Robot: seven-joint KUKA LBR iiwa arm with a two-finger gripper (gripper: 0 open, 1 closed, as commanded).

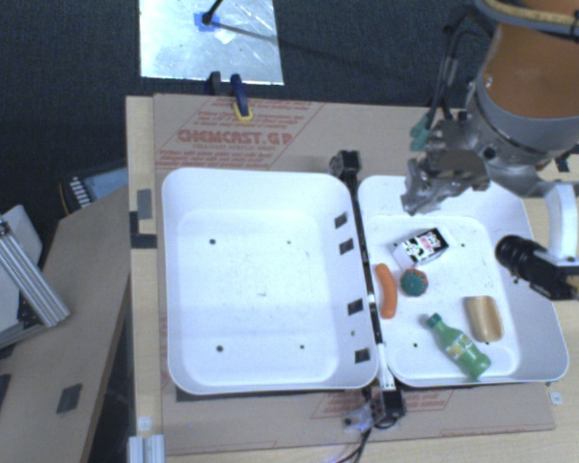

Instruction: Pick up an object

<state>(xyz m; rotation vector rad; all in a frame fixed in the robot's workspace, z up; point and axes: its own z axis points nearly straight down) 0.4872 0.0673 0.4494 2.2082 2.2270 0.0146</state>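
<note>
The right white bin (521,222) holds a small black, white and red carton (421,247), an orange carrot-like stick (387,290) by the divider, a small green and red ball (414,282), a green bottle (458,345) lying on its side and a tan bread roll (483,317). My gripper (423,199) hangs over the back left part of that bin, above and a little behind the carton. Nothing shows between its fingers, and how they stand is hard to read from here.
The left white bin (183,287) lies beside the right one, with black clips (347,247) along the shared edge. A black cylindrical fixture (526,261) sticks in at the right bin's right rim. Both bins rest on a cardboard sheet (236,135).
</note>
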